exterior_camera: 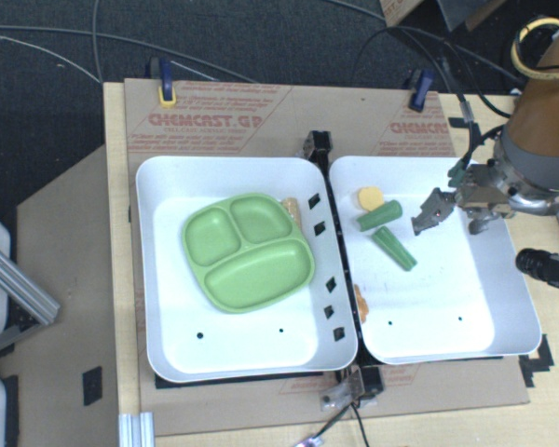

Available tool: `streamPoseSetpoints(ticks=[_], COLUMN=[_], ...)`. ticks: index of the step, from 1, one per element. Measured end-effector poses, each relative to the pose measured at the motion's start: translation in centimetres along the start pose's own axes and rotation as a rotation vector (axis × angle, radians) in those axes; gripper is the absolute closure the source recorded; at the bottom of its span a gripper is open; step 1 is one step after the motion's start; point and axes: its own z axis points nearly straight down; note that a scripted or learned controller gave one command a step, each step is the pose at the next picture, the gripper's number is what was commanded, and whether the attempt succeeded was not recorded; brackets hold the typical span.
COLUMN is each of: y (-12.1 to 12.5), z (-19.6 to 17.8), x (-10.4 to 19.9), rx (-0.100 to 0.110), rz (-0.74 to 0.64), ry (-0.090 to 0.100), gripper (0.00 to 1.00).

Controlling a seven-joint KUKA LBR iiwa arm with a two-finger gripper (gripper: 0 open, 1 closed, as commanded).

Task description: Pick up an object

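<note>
Two shallow white bins sit side by side on the desk (130,250). The left bin (158,324) holds a green divided plate (249,251), lying flat toward the bin's middle, with a small tan object (292,210) touching its far right edge. The right bin (466,333) holds three small things in its far left part: a yellow piece (370,197), a green cylinder (379,216) just near of it and touching it, and a second green cylinder (394,249) lying slantwise below, its far end close to the first. The arm (540,119) reaches in from the right, and its end effector (427,218) hangs over the right bin, just right of the green cylinders, with nothing between its fingers; whether they are spread or pressed together cannot be told from this slant.
</note>
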Motion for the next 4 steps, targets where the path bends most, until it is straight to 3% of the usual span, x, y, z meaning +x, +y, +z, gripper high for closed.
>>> streamPoseSetpoints(ticks=[1,4], y=[0.2,-1.4], z=[-0.7,13.5], x=[0.0,-0.6], rx=[-0.013,-0.012], rz=[-0.003,-0.002], ry=[-0.001,-0.001], gripper=[0.0,0.0])
